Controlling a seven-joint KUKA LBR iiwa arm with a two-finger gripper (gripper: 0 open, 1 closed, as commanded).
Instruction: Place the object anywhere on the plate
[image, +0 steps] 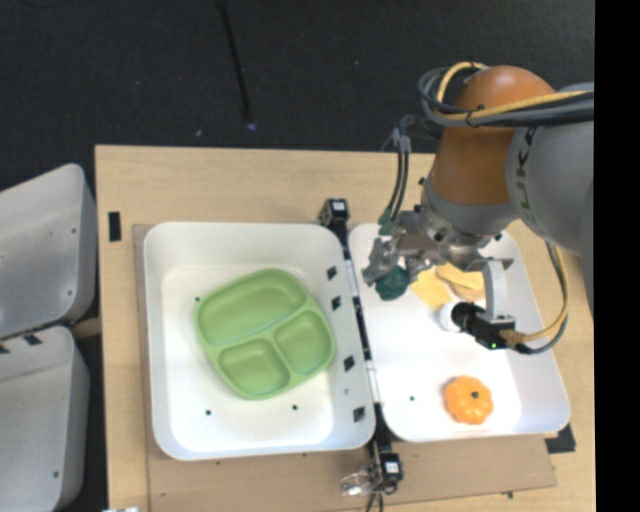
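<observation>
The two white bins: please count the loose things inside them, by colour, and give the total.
Green: 2, the divided plate in the left bin and a small dark green item under the arm
Yellow: 1, a pale flat piece
Orange: 1, a small pumpkin
Total: 4

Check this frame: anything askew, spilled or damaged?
Nothing damaged or spilled. The green plate sits rotated in the left bin, not square to its walls. The orange pumpkin rests in the right bin.
</observation>
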